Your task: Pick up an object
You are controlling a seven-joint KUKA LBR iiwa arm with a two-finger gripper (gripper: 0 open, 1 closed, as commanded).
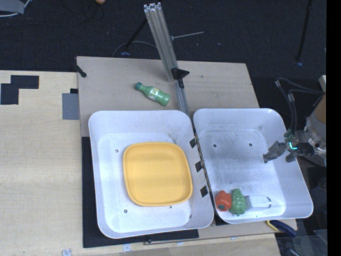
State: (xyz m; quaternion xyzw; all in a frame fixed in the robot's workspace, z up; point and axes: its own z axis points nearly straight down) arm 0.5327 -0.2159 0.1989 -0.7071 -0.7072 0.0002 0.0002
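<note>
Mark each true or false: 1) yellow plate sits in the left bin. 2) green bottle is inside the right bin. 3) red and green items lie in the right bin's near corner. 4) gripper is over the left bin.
1) True: the yellow plate lies flat in the left bin.
2) False: the green bottle lies on the bench behind the bins.
3) True: the red item and green item sit together in the right bin.
4) False: the gripper is at the right bin's right edge.

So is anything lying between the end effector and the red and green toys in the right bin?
Nothing visible: bare white bin floor separates the end effector from the red toy and green toy.
</note>
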